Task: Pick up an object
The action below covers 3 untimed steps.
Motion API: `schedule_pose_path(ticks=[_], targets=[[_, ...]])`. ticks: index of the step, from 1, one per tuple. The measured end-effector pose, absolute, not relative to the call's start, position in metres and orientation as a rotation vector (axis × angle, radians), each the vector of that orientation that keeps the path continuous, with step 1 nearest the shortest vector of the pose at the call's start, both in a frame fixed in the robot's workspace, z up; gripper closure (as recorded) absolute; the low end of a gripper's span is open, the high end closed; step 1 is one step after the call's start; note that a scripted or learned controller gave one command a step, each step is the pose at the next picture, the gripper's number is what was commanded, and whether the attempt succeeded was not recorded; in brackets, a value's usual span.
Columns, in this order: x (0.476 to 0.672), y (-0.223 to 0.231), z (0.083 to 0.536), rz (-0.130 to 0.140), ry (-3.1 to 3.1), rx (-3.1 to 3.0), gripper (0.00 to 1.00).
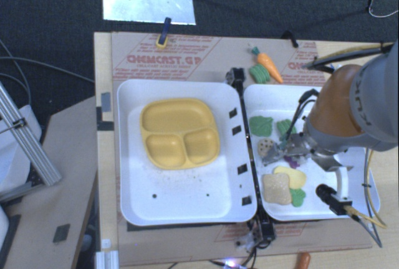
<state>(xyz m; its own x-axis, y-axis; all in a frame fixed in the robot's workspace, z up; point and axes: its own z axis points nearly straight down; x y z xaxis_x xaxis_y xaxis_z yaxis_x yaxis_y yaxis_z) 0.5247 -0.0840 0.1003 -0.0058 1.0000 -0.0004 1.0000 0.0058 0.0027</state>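
Several toys crowd the right bin (pixel 368 99); lower end effector (pixel 288 151) straight onto 1 only; grip state impossible to tell.

Yellow divided tray (pixel 179 133) in left bin (pixel 134 199) — claw (pixel 288 151) low among toy foods (pixel 277 188) in right bin (pixel 361 202)

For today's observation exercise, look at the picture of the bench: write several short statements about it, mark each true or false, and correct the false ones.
1. The yellow divided tray lies in the left bin. True.
2. The toy carrot lies inside the right bin. False: it lies on the board beyond the bin's far rim.
3. The tool is over the right bin. True.
4. The tan bread-like piece sits in the yellow divided tray. False: it lies in the right bin.
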Motion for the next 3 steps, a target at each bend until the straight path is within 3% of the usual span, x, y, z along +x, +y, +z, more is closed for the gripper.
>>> schedule_pose_path(ticks=[1,2,3], targets=[[0.566,-0.093,0.086,0.006,2.225,2.215,0.00],[0.566,-0.093,0.097,0.009,2.223,2.209,1.00],[0.566,-0.094,0.097,0.008,2.223,2.210,0.00]])
